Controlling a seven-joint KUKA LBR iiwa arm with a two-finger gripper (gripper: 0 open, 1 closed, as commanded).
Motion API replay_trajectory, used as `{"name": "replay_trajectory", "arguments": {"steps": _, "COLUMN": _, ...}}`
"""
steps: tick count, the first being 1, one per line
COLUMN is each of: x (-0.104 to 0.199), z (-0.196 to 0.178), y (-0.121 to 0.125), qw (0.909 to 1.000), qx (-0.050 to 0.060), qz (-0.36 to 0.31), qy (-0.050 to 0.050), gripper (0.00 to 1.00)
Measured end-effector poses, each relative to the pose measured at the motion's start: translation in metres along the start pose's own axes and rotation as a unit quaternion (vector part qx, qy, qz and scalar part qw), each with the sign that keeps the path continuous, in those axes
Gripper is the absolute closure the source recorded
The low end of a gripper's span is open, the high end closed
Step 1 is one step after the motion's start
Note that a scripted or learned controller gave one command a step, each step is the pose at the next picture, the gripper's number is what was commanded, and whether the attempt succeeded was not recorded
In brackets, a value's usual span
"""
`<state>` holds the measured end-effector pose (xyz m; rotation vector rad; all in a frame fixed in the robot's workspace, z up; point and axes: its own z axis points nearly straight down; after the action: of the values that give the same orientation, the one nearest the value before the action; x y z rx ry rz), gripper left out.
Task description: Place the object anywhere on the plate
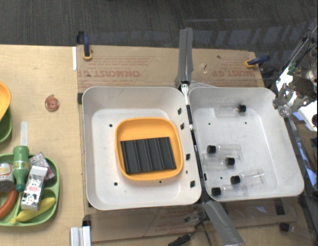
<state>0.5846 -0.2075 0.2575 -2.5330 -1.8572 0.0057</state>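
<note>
Orange plate (148, 128); black ribbed object (148, 155); white bins (95, 152); black-capped clear vials (224, 149).

- Arm enters at the far right edge, mostly cut off by the frame.
- Gripper (285, 105) sits low at the right, metallic, angled down and leftward.
- Finger gap too small and blurred to judge.

One camera sat fixed above the table (36, 76), looking down at a slant from the near side, far enough off to take in both white bins: the left bin (97, 188) and the right bin (282, 183) lay side by side near the middle of the view. Dark floor (148, 9) ran along the top, beyond the table's far edge
</note>
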Motion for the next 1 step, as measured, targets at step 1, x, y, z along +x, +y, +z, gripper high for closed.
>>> {"name": "replay_trajectory", "arguments": {"steps": 1, "x": 0.0249, "z": 0.0156, "y": 0.0676, "qw": 0.9873, "qx": -0.001, "qz": -0.159, "qy": 0.0, "gripper": 1.0}}
